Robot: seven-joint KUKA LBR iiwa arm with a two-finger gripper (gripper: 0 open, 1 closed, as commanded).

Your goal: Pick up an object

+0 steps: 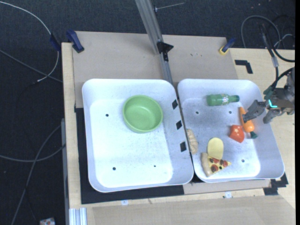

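Bench [117, 55]: flat tan board, blue clamp [75, 41] at its far left corner, yellow clamp [228, 44] at its far right corner; a grey metal rail [149, 20] slants in across the far edge and ends between the bins

Left bin [98, 168]: shallow white tray, rounded corners, faintly speckled floor; carries a round pale-green bowl [143, 113], smooth, plastic-looking, mouth up, towards the far right part of the bin

Right bin [267, 158]: same white tray, touching the left bin along their shared edge, where small black clips show

Gripper [263, 111]: dark two-finger tool with a teal light, at the right rim of the right bin; two dark fingers splay apart towards the bin with nothing between them; the nearer fingertip lies just beside the carrot, contact uncertain

Green bottle [221, 99]: lying on its side near the far edge of the right bin, long axis running left to right, pale cap end towards the right rim

Yellow rounded piece [215, 147]: smooth, oval, near the bin's front edge

Pizza slice [213, 164]: toy wedge, red dots, touching the yellow piece, at the front edge

Tan bread-like piece [191, 140]: elongated, against the left rim

Red toy [236, 133]: glossy, lumpy, towards the right rim

Carrot [246, 122]: small orange piece near the right rim, with a green bit [253, 135] just beside the red toy; which way it points is too small to tell
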